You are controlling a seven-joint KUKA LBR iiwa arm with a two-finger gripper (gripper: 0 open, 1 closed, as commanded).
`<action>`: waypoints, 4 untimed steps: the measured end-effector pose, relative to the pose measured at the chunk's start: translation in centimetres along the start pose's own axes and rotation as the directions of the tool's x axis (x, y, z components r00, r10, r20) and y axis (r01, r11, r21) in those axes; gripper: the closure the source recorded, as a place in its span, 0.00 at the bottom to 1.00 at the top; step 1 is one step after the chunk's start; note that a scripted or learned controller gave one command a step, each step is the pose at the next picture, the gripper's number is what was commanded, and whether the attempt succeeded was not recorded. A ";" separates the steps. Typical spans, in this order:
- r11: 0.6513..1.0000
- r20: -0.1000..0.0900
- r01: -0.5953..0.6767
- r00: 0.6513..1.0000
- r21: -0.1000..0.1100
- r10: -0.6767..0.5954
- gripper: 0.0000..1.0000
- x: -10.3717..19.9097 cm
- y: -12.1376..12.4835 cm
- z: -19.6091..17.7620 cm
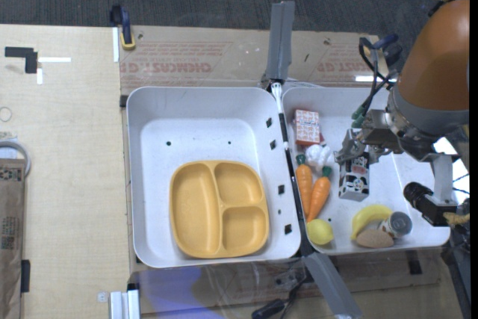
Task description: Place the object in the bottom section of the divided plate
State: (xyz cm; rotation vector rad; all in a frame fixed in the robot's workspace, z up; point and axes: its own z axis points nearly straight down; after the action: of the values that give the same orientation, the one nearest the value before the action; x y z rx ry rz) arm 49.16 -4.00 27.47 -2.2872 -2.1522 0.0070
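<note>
While you are looking down at the bench, the arm (441, 63) is reaching in from the right and hanging over the right bin (407, 183). Its gripper (357, 155) is sitting low over a small black and white carton (354, 183). The carton is standing up in the middle of that bin, and its top is touching or almost touching the gripper. You cannot tell whether the gripper is open or closed, because the wrist is hiding that part. You cannot tell whether it is gripping the carton either.

Other things are lying around the carton. Two orange carrots (312, 192) are lying side by side just to its left. A white lumpy thing (320, 155) is sitting above the carrots, and a red and white box (307, 126) is sitting above that. A yellow lemon (320, 231) is resting near the front edge. A banana (371, 217) is curling over a brown lump (373, 237), and a small round can (400, 223) is lying just beside them.

The yellow divided plate (219, 207) is waiting in the left bin (149, 160), well apart from the carton. It is showing you one long section on its left and two smaller ones on its right.
</note>
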 end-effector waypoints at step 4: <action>0.965 0.000 0.262 0.965 0.000 -0.262 1.00 17.7 4.3 4.5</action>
State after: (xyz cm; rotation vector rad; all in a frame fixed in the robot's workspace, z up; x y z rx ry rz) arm 54.50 13.40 22.91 -1.9821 -2.4357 0.0075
